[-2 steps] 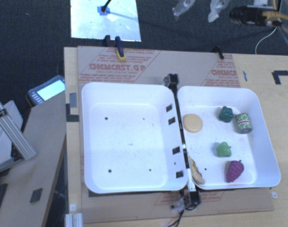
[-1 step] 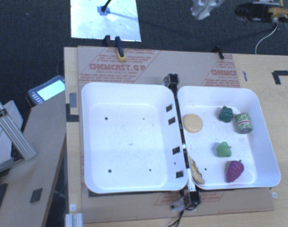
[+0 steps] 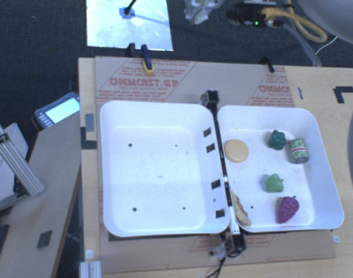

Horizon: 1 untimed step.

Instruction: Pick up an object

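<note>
The right bin (image 3: 324, 172) holds several small objects. A flat tan disc (image 3: 236, 150) lies near its left wall. A dark green piece (image 3: 276, 139) and a small can with a red and green label (image 3: 298, 150) sit side by side at the back right. A light green pepper-like toy (image 3: 274, 182) is in the middle. A purple grape bunch (image 3: 287, 209) lies towards the front. A tan and brown item (image 3: 242, 211) rests against the front left wall. A grey part of the arm (image 3: 333, 4) bulks at the top right corner, high above the bench.
The left bin (image 3: 113, 155) adjoins the right one, with black clips (image 3: 216, 184) along the shared wall. Both sit on a cardboard sheet (image 3: 165, 83). A shiny metal plate (image 3: 130, 16), yellow cables (image 3: 298, 22) and a small screen device (image 3: 58, 112) lie beyond the bins.
</note>
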Motion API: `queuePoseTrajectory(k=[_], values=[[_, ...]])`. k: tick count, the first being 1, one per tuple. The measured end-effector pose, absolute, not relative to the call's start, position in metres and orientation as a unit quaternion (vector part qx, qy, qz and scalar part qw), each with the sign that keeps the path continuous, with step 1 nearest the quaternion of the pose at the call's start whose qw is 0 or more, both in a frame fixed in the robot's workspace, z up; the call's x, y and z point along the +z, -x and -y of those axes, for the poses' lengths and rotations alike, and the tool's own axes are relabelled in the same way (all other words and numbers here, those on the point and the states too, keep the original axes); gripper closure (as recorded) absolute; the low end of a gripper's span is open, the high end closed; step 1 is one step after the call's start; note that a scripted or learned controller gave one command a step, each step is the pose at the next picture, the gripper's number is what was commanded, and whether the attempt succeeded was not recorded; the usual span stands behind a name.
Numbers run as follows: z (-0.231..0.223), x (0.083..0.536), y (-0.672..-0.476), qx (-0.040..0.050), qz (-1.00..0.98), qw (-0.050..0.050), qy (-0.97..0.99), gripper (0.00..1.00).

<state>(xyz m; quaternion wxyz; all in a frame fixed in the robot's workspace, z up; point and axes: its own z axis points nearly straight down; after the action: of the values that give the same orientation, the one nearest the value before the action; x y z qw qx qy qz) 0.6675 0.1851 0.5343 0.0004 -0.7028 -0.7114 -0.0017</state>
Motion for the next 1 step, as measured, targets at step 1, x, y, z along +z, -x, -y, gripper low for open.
queuePoseTrajectory(k=[1], values=[[-0.2378,0.5349,-0.6677,-0.0017,0.71,0.0,0.704,1.0]])
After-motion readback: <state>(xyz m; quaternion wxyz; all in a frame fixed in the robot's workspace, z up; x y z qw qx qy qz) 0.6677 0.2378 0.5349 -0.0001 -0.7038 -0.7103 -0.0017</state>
